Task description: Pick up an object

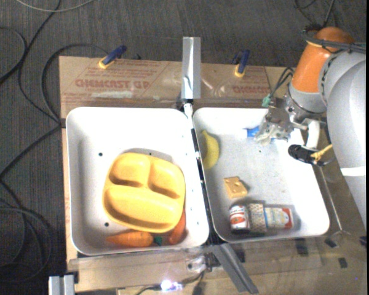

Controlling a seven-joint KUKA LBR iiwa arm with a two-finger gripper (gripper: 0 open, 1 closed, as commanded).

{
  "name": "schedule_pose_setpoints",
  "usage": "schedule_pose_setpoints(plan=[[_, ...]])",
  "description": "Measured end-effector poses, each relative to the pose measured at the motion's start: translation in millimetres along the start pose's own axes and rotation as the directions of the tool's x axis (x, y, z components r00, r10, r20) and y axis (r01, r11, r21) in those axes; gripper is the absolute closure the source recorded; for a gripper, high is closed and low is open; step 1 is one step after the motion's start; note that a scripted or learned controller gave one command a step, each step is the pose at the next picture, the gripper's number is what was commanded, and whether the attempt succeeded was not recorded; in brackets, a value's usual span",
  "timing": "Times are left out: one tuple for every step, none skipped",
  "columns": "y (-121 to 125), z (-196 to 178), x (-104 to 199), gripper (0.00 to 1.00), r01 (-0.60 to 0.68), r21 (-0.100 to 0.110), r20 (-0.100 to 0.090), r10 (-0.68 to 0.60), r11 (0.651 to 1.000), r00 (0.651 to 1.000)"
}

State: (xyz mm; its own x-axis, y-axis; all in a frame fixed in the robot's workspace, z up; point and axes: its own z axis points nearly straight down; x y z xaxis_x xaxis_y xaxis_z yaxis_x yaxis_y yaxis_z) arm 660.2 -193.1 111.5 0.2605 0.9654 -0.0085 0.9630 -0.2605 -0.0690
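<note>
Here, gripper [272, 129] low in right bin's [307, 226] far corner, touching small blue object [253, 132], finger state unclear

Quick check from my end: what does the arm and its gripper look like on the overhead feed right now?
The arm is bulky, with smooth rounded pale grey casings. An orange band wraps it above the wrist. Below that sits a darker metal wrist section, with thin cables running beside it. The gripper is small, silvery grey metal. A black piece with a yellow tip juts out near it.
</note>
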Motion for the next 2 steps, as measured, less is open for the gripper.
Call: schedule_pose_setpoints(plan=[[1.1,-64.5,11.7,1.00,-0.032,-0.066,-0.010,0.031,0.997,0.999],[1.0,-64.3,11.6,0.00,-0.032,-0.065,-0.010,0.031,0.997,0.999]])
